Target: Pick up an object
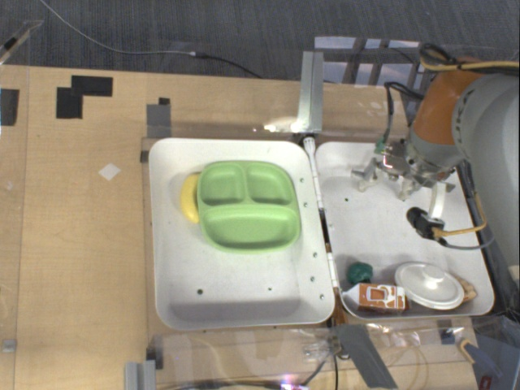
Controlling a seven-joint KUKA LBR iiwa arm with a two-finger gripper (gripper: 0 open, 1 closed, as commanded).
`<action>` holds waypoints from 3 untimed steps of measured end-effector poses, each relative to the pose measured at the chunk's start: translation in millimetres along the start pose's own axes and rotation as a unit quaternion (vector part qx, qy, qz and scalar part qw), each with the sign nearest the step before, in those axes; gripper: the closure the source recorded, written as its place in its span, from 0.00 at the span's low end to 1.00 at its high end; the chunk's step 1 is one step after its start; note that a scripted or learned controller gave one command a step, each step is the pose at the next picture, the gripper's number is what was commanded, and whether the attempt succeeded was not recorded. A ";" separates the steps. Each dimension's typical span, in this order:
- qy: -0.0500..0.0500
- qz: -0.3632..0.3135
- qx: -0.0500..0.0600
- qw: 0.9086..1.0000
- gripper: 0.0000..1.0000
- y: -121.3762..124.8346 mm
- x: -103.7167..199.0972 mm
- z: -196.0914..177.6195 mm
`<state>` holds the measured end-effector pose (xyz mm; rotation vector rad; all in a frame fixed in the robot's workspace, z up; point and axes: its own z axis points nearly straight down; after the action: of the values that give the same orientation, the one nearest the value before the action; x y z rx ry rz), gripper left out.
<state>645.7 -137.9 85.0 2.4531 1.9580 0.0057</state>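
Note:
My gripper (414, 185) hangs over the far right part of the right bin (366, 226), below the orange band of the arm. Nothing shows in it, and it stands apart from every object. In the near part of that bin lie a small dark green object (359, 271), an orange-brown carton (381, 298) and a white round lid with a knob (428, 286). In the left bin (236, 299) a green divided plate (246, 205) lies toward the back. A yellow object (188, 198) peeks out from under the plate's left edge.
A metal divider (322, 218) runs between the two bins. A black cable end (420, 219) hangs below the wrist over the right bin. A metal post (312, 88) stands behind the bins. The wooden bench (73, 242) spreads out to the left.

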 end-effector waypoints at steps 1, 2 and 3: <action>-0.001 -0.035 0.002 0.999 0.00 -24.9 -44.0 -114.4; 0.000 -0.085 0.003 0.996 0.00 -79.8 -36.2 -5.2; 0.000 -0.065 -0.003 0.998 0.00 -98.9 19.9 -2.6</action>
<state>553.7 -96.5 87.2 2.3173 2.1084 0.0108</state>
